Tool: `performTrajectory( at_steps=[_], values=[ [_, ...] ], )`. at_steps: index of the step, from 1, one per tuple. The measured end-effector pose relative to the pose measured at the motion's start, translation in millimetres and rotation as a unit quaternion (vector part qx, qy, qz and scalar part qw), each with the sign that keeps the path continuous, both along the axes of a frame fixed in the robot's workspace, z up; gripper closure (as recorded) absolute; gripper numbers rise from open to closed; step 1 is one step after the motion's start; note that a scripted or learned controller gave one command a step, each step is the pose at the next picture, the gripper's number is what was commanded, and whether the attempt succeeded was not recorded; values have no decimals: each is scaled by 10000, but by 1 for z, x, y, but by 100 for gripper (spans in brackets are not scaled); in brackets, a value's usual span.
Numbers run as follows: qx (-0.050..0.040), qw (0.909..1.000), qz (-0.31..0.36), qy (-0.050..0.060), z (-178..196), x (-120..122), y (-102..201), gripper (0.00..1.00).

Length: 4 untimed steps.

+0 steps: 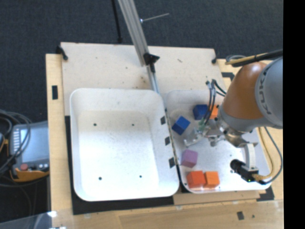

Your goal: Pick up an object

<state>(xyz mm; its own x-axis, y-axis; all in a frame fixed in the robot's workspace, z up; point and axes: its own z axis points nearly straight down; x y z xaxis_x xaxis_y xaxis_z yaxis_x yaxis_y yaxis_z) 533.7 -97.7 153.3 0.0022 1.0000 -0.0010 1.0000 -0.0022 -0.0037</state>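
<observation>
Fingers hung low, grip state impossible to tell, just beside a matte lilac cube with soft-looking edges.

Two shallow white bins side by side on the bench, left white bin beside right white bin, small blue cube and pale purple cube near its left wall, two orange blocks at its front edge
</observation>
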Motion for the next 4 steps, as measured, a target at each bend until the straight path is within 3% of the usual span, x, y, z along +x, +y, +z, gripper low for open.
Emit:
performTrajectory(
  at_steps=[1, 3, 4],
  values=[
    [8, 10000, -38, -44, 13, 2, 0, 100],
    [0, 10000, 29, -36, 113, 3, 3, 100],
    [7, 10000, 38, -30, 126, 4, 2, 100]
  ],
)
